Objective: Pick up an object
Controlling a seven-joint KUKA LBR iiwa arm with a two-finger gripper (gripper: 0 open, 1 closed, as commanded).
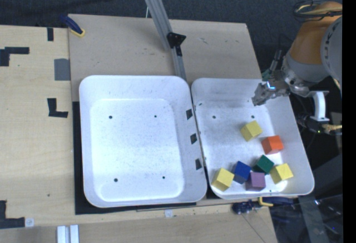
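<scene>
— White plastic, both bins: the left bin (pixel 94 103) and the right bin (pixel 222 97) sit side by side on the bench. Where are the blocks?

— All in the right bin, toward its near right part. A yellow block (pixel 251 130) lies farthest back, an orange block (pixel 272 144) just right of and nearer than it. Along the near edge cluster a second yellow block (pixel 223 179), a blue block (pixel 242 171), a purple block (pixel 256 180), a green block (pixel 265 164) and a third yellow block (pixel 282 172) — several touching.

— And the arm?

— It reaches in from the right; the gripper (pixel 261 95) hangs over the far right corner of the right bin, well apart from the blocks. Whether its jaws are spread or closed I cannot tell, and no block is seen between them.
</scene>
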